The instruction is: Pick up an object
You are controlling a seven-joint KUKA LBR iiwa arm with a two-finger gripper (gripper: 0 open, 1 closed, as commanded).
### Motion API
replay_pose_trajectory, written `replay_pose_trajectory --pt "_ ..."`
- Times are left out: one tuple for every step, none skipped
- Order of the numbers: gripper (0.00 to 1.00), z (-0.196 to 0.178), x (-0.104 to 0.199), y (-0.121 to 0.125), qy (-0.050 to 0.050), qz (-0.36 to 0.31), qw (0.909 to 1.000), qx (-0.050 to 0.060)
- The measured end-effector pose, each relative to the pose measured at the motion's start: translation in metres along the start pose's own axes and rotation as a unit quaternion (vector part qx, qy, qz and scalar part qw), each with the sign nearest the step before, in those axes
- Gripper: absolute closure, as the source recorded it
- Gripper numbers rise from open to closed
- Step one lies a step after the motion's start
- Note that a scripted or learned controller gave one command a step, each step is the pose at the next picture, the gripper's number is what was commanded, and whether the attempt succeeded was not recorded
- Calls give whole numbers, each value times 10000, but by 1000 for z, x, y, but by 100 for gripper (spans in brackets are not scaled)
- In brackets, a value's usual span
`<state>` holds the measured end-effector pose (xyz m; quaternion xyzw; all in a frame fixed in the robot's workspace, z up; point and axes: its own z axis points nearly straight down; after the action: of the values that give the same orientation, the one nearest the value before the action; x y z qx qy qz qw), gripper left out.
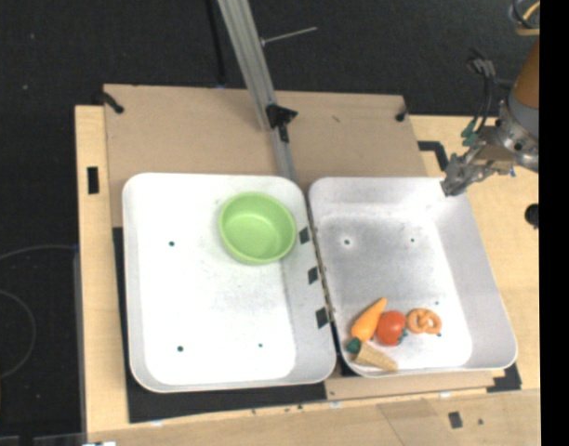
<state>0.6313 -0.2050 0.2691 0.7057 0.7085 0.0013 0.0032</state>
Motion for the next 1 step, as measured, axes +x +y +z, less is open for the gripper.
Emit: replay_pose_trajectory --pt "100 -8 50 -4 16 -13 10000 22"
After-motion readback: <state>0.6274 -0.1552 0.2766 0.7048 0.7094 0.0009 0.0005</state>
